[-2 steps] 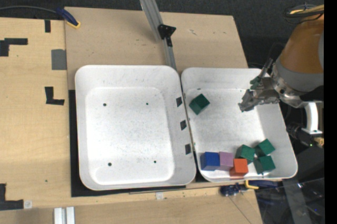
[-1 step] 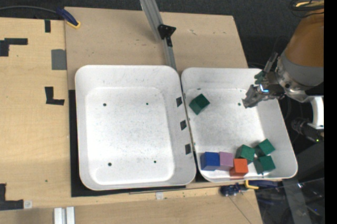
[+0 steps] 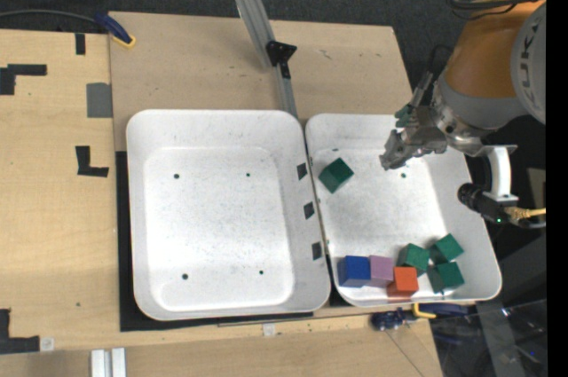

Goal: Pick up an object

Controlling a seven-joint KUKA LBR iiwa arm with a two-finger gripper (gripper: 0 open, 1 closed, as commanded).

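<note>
My gripper [image 3: 393, 157] hangs over the upper part of the right bin [image 3: 355, 129], near its far wall. A green cube [image 3: 335, 175] lies alone in that bin, to the left of and slightly below the gripper, apart from it. Along the bin's near edge sit a blue cube [image 3: 355, 270], a lilac cube [image 3: 382, 269], an orange cube [image 3: 405, 280] and three green blocks [image 3: 434, 261]. I see nothing between the gripper's fingers.
The left bin [image 3: 142, 136] stands beside the right one, separated by a rim with black clips. A slanted metal rail [image 3: 253, 3] runs down to the bins' far edge. A blue and yellow clamp [image 3: 116, 27] lies on the bench at the back left.
</note>
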